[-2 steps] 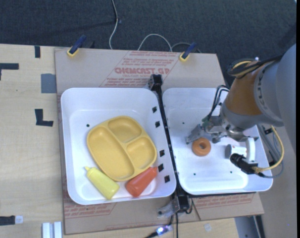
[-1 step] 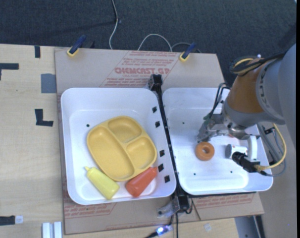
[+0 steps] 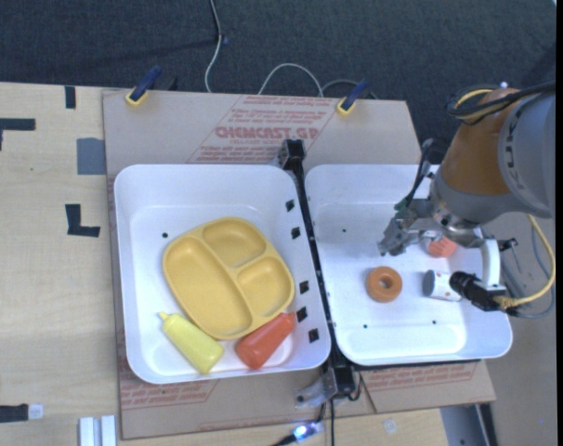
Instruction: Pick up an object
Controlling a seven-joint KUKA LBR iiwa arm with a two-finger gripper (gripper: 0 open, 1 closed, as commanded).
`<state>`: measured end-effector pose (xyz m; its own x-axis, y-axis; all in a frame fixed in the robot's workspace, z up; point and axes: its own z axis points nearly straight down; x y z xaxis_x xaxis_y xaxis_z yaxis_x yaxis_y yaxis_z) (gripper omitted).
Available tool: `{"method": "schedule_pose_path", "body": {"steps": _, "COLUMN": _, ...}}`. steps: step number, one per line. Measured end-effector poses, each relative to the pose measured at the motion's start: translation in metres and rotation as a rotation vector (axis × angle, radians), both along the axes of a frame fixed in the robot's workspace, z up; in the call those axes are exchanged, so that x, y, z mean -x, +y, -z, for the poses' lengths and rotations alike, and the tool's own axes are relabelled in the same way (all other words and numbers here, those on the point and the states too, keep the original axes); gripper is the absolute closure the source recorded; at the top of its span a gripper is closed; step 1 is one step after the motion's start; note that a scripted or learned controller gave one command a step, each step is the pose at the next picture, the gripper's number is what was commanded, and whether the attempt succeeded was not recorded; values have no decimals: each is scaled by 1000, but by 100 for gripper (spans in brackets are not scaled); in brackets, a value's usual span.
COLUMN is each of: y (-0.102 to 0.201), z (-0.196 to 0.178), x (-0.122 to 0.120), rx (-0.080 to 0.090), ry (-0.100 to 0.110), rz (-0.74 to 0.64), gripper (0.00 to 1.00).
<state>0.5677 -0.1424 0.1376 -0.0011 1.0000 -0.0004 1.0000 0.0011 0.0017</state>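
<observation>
In the right bin (image 3: 356, 337) an orange ring-shaped doughnut (image 3: 385, 283) lies near the middle. A small salmon-pink piece (image 3: 441, 246) sits to its upper right, partly under the arm's wrist. A short white and grey cylinder (image 3: 434, 283) lies right of the doughnut. My gripper (image 3: 396, 239) hangs low over the bin floor, above and slightly right of the doughnut and just left of the pink piece. Nothing shows held in it.
The left bin (image 3: 133, 203) holds a yellow divided plate (image 3: 228, 275), a yellow squeeze bottle (image 3: 190, 341) and a red bottle (image 3: 265, 339) along its front. A black divider (image 3: 305, 230) runs between the bins. The grey arm with its orange band (image 3: 481, 161) covers the right bin's right side.
</observation>
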Motion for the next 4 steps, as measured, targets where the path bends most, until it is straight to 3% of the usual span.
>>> {"method": "schedule_pose_path", "body": {"steps": 1, "y": 4, "z": -58, "x": 7, "rx": 1, "ry": -3, "rz": -1, "gripper": 100}}
{"method": "schedule_pose_path", "body": {"steps": 2, "y": 4, "z": -79, "x": 7, "rx": 0, "ry": 0, "rz": -1, "gripper": 100}}
{"method": "schedule_pose_path", "body": {"steps": 4, "y": 114, "z": -79, "x": -14, "rx": -2, "ry": 2, "rz": -6, "gripper": 100}}
